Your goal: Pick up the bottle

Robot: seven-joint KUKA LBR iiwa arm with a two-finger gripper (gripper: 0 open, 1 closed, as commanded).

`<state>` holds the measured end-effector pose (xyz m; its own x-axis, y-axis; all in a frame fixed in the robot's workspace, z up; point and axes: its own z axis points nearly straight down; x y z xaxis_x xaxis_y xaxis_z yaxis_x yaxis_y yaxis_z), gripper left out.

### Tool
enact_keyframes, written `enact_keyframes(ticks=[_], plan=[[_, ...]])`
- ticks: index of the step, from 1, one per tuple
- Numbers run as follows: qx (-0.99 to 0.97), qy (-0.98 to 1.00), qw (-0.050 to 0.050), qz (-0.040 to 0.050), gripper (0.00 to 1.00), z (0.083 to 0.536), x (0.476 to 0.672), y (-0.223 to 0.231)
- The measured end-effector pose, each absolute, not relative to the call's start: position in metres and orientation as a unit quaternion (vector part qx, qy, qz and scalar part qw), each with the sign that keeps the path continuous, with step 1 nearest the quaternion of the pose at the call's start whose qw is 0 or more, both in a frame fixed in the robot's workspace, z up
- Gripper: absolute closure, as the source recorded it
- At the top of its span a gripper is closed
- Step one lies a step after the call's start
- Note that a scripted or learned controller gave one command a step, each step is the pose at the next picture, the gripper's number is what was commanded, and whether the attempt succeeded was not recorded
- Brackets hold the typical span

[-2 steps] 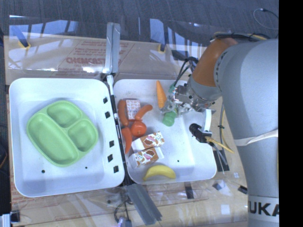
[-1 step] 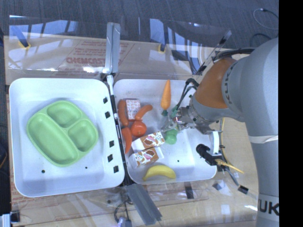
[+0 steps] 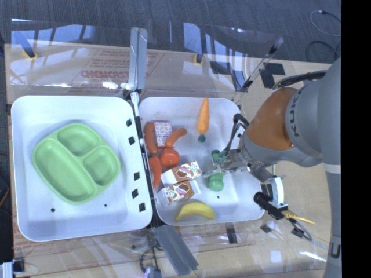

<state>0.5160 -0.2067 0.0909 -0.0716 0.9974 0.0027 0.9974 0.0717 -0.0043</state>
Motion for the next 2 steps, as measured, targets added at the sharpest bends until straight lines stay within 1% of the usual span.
enact_keyframes(ticks=[1,2], plan=[[-0.717,-0.697,0.000,0.0000,1.00,0.220,0.543,-0.152],[-0.689,-0.725,0.000,0.0002,1.00,0.275,0.552,-0.197]])
